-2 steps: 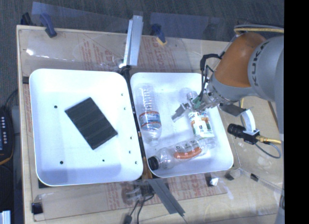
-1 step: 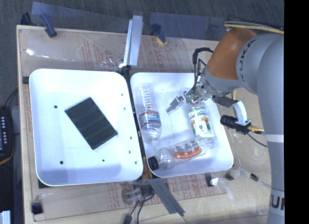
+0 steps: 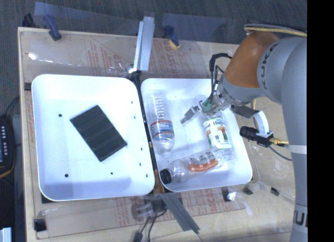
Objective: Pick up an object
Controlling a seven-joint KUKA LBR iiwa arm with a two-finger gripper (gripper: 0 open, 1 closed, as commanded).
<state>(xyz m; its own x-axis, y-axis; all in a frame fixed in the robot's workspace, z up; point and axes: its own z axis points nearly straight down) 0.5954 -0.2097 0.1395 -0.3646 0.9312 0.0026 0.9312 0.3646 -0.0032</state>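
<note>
White-label bottle lies in the right bin just below my claw, its long side running away from me toward the bin's near edge, and my fingers look spread with nothing between them, I think.

The grey arm with its orange band reaches in from the right, its end effector lowered inside the right-hand shallow white bin, near its upper middle.
</note>
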